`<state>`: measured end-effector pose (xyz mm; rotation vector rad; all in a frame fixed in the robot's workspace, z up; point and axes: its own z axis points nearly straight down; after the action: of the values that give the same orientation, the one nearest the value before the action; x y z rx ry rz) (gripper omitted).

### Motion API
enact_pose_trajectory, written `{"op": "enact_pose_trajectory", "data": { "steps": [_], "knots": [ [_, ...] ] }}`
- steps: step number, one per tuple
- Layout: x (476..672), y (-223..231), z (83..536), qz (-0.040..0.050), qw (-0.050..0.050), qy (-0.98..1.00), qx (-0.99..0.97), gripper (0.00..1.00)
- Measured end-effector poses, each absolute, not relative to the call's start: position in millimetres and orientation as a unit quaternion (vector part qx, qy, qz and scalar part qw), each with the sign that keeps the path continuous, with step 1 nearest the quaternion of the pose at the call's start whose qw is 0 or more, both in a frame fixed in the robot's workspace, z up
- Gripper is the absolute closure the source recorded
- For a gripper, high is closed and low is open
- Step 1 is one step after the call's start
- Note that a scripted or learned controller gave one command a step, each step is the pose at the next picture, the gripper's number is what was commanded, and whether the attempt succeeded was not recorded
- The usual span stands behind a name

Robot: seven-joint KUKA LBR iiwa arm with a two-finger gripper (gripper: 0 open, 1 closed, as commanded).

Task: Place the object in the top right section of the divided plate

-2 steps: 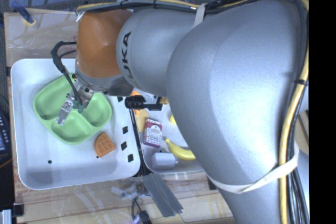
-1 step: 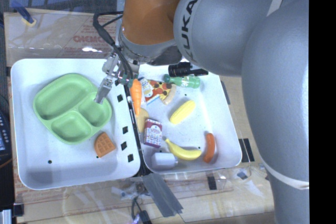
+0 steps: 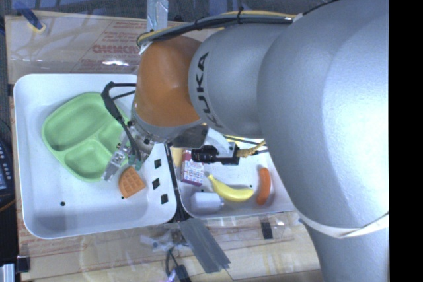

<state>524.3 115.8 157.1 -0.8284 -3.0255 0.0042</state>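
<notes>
The green divided plate point(image 3: 79, 132) lies in the left bin, tilted, with three sections. An orange waffle-shaped piece point(image 3: 132, 183) sits on the bin floor just off the plate's near right corner. My gripper point(image 3: 124, 158) hangs below the orange wrist band, over the plate's right edge and directly above the waffle piece. From here the waffle piece looks to be just under the gripper tip; whether they touch is unclear. The big grey arm covers much of the right side.
The left bin point(image 3: 39, 208) has bare white floor in front of and left of the plate. The right bin holds a banana point(image 3: 231, 189), an orange-red sausage-like item point(image 3: 264, 185), a pink packet point(image 3: 193, 172) and a white block point(image 3: 206, 201).
</notes>
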Motion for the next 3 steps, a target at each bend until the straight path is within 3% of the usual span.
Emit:
{"op": "enact_pose_trajectory", "data": {
  "steps": [1, 2, 3],
  "knots": [
    [568.3, 34.1, 191.9, 0.0007, 0.000, -0.984, -0.180, 0.00],
    [559.6, 72.3, 320.5, 0.0001, -0.003, -0.999, 0.033, 0.00],
    [505.5, 70.3, 190.7, -0.0001, 0.001, -0.981, 0.193, 0.00]
  ]
}}
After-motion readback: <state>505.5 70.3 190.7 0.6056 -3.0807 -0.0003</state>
